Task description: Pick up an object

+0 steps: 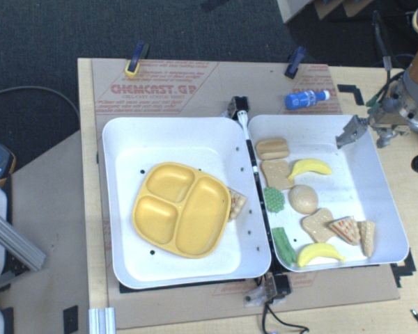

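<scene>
Fingers of the gripper [366, 132] hang spread and empty over the upper right rim of the right bin [390, 207], well apart from the toy food. No single target is set; the upper banana [310, 167], lying clear near the bin's middle, looks the easiest pick. I judge it light, stiff moulded plastic, smooth and a little slippery, best pinched across its narrow middle. The bread roll [272, 147] and round bun [304, 199] are wider. The pizza slice [346, 229] crowds its neighbours. A small piece [237, 202] is half tucked under the yellow divided plate [181, 209] in the left bin [118, 186], unidentifiable. The arm is cut off at the right.
</scene>
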`<action>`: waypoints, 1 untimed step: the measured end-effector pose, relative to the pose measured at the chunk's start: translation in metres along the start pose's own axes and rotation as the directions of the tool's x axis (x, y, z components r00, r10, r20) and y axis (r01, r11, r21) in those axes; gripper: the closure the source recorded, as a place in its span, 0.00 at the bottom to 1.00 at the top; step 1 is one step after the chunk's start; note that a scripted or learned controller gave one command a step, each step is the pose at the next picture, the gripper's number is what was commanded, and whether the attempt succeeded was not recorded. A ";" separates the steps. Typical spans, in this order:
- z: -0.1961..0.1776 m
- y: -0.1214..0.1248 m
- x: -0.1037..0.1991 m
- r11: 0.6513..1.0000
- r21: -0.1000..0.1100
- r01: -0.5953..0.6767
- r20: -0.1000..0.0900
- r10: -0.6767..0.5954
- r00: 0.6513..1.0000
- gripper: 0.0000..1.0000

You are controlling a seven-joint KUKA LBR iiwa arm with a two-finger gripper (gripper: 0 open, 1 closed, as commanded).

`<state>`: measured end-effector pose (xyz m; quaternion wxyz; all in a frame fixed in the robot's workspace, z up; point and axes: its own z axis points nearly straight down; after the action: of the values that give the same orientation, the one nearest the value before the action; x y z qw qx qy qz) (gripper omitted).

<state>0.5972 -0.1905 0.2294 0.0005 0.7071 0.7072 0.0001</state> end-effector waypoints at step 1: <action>0.047 0.008 0.004 1.000 0.005 0.002 -0.002 -0.002 1.000 0.00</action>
<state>0.6051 -0.1862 0.1828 -0.0019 0.7063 0.7079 -0.0010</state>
